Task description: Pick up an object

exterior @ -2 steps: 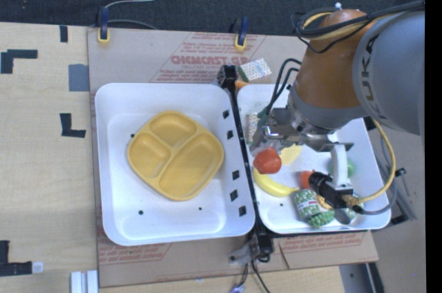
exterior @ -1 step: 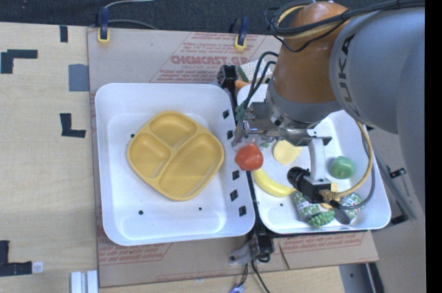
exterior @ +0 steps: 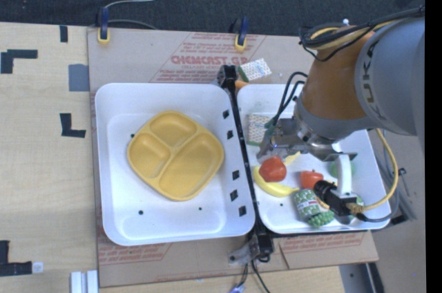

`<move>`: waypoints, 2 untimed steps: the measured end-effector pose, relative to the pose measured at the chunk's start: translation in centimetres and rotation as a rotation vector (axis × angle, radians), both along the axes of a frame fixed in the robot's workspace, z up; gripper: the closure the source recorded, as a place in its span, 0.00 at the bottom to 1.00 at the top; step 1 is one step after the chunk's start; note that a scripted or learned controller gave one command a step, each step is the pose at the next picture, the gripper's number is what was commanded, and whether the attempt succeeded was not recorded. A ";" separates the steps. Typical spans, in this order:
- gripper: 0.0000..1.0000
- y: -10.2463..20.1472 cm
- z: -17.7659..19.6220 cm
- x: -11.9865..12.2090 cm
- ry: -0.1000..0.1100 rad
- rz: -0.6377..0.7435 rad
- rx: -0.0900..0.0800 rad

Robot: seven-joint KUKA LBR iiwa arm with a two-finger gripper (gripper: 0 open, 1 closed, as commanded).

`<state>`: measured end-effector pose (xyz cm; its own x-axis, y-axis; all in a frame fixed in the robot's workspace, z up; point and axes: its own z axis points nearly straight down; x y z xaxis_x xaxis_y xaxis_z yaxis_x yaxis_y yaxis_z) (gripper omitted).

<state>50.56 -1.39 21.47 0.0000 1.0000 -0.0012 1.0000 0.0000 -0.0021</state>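
Camera view places the gripper (exterior: 276, 144), finger state not discernible, low in the right bin (exterior: 376, 171) just above the red tomato (exterior: 273, 168) touching a yellow banana (exterior: 273, 186); judged risk: crowding deflects the grasp.

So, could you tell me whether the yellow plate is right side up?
Right side up: the yellow plate shows its three hollow compartments facing upward.

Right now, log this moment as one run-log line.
arm: over right bin | end effector: just above tomato | nearby: banana, pea bag | left bin: yellow plate
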 end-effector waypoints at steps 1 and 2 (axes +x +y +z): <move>1.00 4.1 0.2 3.7 0.000 0.002 0.001; 1.00 -2.6 1.2 -0.7 0.000 0.000 0.000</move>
